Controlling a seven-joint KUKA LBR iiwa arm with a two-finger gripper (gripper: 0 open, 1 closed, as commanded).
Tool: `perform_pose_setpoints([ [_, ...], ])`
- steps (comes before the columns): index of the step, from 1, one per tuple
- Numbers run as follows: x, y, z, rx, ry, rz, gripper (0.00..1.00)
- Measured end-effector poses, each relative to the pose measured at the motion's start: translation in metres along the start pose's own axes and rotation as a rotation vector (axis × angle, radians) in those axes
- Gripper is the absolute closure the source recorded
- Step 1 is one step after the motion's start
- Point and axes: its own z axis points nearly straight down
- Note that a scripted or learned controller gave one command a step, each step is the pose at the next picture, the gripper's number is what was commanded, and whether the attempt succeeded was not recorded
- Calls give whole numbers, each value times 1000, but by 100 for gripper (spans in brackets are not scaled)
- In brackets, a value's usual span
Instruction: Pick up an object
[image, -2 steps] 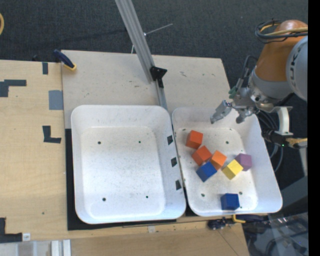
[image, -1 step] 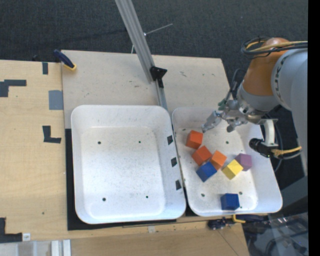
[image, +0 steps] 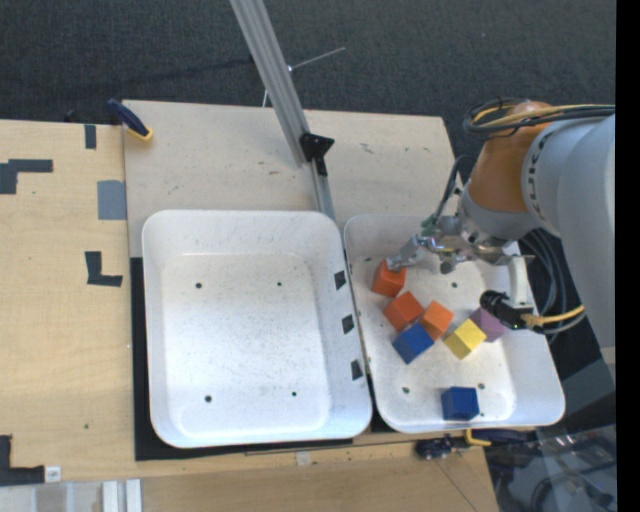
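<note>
Orange block beside our gripper, not lifted; jaw state we cannot tell; pick remains.

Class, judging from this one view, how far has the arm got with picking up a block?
Done: the tool has reached the right bin, beside the upper orange block. In hand: nothing visibly gripped; every block lies in the bin. Left: grasp one and lift it.
</note>
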Motion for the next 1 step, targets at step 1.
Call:
perform_pose_setpoints([
  [1, 1, 1, -11, -1, 0, -2, 100],
])
